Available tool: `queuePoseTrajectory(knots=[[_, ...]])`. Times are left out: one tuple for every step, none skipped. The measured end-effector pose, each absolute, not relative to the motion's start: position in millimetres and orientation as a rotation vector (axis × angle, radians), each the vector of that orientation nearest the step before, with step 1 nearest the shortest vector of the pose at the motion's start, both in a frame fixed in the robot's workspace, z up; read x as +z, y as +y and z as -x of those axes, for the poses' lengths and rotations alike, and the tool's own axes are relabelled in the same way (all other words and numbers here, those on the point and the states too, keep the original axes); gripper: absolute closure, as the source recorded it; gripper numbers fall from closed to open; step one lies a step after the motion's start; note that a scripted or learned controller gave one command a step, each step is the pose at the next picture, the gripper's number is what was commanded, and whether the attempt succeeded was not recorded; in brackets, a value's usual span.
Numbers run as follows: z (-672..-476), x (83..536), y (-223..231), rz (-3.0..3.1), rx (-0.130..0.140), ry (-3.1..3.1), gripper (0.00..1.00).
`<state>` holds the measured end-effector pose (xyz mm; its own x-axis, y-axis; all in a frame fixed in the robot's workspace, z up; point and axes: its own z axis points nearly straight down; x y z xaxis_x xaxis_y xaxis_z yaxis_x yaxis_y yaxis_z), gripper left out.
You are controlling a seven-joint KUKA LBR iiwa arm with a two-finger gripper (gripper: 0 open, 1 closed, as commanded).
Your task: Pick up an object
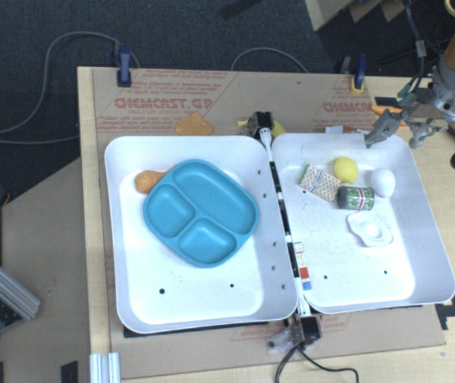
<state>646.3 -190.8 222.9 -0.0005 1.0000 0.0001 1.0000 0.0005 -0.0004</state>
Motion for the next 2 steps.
queuePoseTrajectory(knots=[[-660.4, 81, -183, 2.217, 0.0, -2.223, 0.0], [-661.0, 96, -184, 2.221, -0.002, -2.227, 1.0]])
